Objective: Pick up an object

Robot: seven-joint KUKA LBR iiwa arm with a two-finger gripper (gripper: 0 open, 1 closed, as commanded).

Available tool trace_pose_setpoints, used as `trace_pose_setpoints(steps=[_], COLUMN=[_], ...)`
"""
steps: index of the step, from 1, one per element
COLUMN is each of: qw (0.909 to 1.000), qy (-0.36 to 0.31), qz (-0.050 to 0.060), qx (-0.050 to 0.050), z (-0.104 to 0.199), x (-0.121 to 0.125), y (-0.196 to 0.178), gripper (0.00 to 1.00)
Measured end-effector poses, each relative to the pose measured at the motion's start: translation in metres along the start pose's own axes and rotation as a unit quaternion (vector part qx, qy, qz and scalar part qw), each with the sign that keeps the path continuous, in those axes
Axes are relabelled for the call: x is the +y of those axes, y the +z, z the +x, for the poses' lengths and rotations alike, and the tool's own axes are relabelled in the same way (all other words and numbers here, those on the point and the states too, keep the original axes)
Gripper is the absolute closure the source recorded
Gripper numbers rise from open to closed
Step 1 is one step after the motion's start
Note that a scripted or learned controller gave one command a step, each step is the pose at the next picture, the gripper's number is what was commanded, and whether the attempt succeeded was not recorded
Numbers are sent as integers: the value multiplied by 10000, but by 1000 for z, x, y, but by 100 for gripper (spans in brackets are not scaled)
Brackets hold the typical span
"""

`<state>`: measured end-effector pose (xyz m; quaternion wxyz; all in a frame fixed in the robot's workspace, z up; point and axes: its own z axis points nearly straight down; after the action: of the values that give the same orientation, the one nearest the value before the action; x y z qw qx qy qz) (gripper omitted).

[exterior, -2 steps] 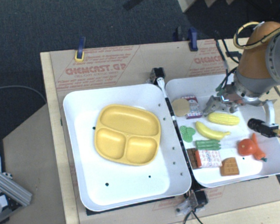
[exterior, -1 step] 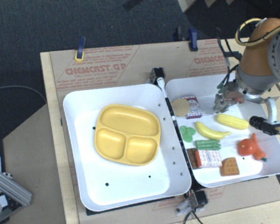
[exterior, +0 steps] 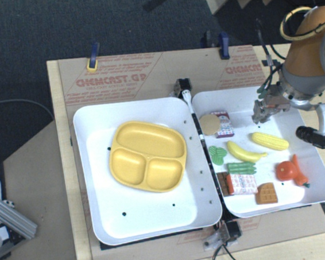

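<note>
Above right bin's (exterior: 316, 194) far side: gripper (exterior: 261, 114), opening can't be judged, nothing seen held. Corn cob (exterior: 269, 140) just below it, banana (exterior: 244, 152) beside. Yellow divided plate (exterior: 147, 156) in left bin (exterior: 102, 219).

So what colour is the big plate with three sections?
Yellow. The divided plate shows best in the camera view, in the left bin.

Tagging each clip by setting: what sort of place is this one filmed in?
Probably a robotics lab test bench, not a kitchen: two white bins clamped to a protective board, toy food such as a plastic banana, and loose cables on carpet.
</note>
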<state>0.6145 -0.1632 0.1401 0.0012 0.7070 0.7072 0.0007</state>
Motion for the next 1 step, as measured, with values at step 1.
trace_pose_setpoints(steps=[1], qw=[10000], qy=[-4], qz=[-15], qx=[-5], z=[3], x=[0], y=[-44], gripper=[100])
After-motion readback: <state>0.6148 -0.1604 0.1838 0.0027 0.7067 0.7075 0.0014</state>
